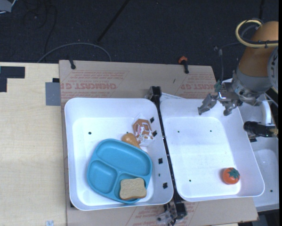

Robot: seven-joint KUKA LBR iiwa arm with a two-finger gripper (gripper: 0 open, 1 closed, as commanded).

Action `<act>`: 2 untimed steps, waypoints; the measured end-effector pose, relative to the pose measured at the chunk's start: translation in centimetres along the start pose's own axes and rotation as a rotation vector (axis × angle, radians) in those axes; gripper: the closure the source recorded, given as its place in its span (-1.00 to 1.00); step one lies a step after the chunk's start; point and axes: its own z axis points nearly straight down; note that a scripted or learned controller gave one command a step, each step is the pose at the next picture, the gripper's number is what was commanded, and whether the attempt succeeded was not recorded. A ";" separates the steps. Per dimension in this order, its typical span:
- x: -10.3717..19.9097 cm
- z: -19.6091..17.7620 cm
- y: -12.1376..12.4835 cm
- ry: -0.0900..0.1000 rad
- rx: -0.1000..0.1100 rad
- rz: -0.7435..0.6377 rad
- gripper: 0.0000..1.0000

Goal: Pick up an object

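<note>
My gripper hangs over the far right corner of the right bin, fingers spread open with nothing between them. A small orange-red tomato-like toy lies near the right bin's front right corner, well below the gripper. In the left bin rests a blue divided plate with a slice of bread on its front compartment. Behind the plate sit a small orange-yellow item and a brown-and-white wrapped piece.
A black divider with clips runs between the two bins. The bins stand on a cardboard sheet on a pale wooden bench. The arm's grey wrist and orange band rise at the right.
</note>
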 end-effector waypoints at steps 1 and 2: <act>0.0 -0.9 0.3 -0.002 -0.014 -0.002 -1.00; 0.4 3.4 0.7 -0.002 -0.011 -0.006 -1.00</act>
